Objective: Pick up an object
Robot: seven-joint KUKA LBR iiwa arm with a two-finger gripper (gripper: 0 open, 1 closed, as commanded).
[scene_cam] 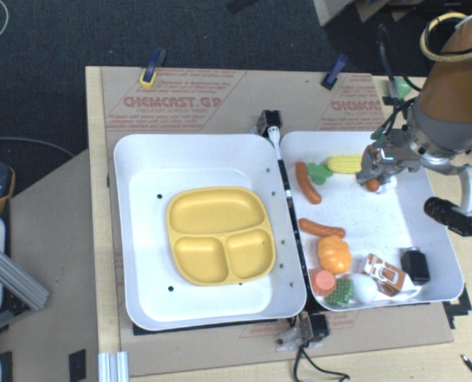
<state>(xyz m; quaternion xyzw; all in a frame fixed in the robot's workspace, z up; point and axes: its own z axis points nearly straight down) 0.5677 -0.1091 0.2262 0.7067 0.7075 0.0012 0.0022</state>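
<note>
My gripper (376,175) hangs low over the far part of the right bin (434,237), just right of a yellow corn cob (345,164). A small orange-brown item (372,185) shows right at the gripper's tip; whether it is gripped or just lying there is unclear. Left of the corn are a green piece (321,172) and a red sausage (307,183). Nearer the front lie a second sausage (321,229), an orange pepper (334,255), a red slice (324,281), broccoli (342,292), a brown-and-white packet (385,274) and a black block (415,265).
The left bin (140,213) holds a yellow divided plate (218,235). The arm's grey and orange body (450,94) comes in over the right bin's far right corner. Bare white floor lies in the right bin's middle, around (387,229).
</note>
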